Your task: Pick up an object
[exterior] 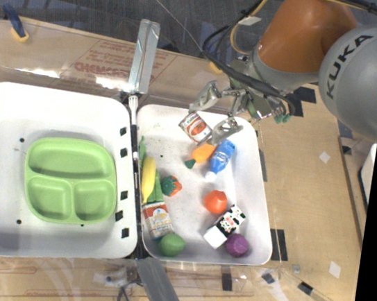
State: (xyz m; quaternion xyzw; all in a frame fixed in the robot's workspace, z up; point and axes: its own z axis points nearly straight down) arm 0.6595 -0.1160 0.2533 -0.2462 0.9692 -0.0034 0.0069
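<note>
My gripper (216, 114) hangs over the far end of the right bin (261, 213), its two fingers spread open. A small red and white can (195, 128) lies just below and left of the fingertips, not clamped between them. Close by, toward the front, lie a blue bottle (221, 157) and an orange carrot (202, 154). Further forward in the same bin are a yellow banana (148, 177), a red and green strawberry (170, 186), an orange ball (216, 201), a black and white box (226, 225), a purple grape (236, 244), a green lime (171, 244) and a red and white carton (157, 219).
The left bin (4, 119) holds a green divided plate (69, 180). A metal bar (144, 55) stands at the far end of the wall between the bins. The arm's cables and orange band loom over the right bin's far right corner.
</note>
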